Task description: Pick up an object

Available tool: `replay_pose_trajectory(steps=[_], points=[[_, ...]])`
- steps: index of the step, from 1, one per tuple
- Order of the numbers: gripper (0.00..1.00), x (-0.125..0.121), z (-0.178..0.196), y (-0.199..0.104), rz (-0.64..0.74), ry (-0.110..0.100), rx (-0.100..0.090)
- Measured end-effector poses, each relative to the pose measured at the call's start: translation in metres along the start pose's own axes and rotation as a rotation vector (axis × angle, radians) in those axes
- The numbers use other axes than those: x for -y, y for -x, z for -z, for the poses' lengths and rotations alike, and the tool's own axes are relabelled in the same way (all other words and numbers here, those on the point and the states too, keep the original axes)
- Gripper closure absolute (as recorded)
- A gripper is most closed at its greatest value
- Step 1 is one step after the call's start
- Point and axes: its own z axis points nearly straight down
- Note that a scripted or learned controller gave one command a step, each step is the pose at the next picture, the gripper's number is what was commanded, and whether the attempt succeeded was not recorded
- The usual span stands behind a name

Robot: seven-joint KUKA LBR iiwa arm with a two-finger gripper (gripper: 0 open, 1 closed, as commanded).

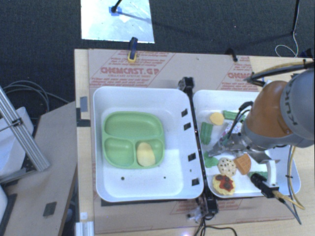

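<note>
Over the right white plastic bin (295, 181) we see the grey two-finger claw (220, 148) hanging low; we cannot tell how wide it stands. Just below it lies a round speckled cookie (226, 166), with an orange wedge-shaped toy slice (242, 163) to that cookie's right. Further below sits a small round toy pizza with red topping (224, 184). Left of the claw is a green cylinder (206, 132), above it a yellow rounded toy piece (216, 118). Well to the left, a green divided plastic tray (133, 127) in the left white bin (147, 186) carries a pale yellow oval (145, 154).
</note>
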Motion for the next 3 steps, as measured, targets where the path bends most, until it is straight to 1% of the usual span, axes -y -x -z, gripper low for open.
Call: replay_pose_trajectory(steps=[1, 2, 3], points=[[0.0, -0.063, 0.104, -0.108, 0.012, 0.011, -0.002], [0.0, -0.032, 0.097, -0.196, 0.013, -0.007, -0.004], [0.0, -0.033, 0.097, -0.19, 0.002, -0.006, -0.001]])
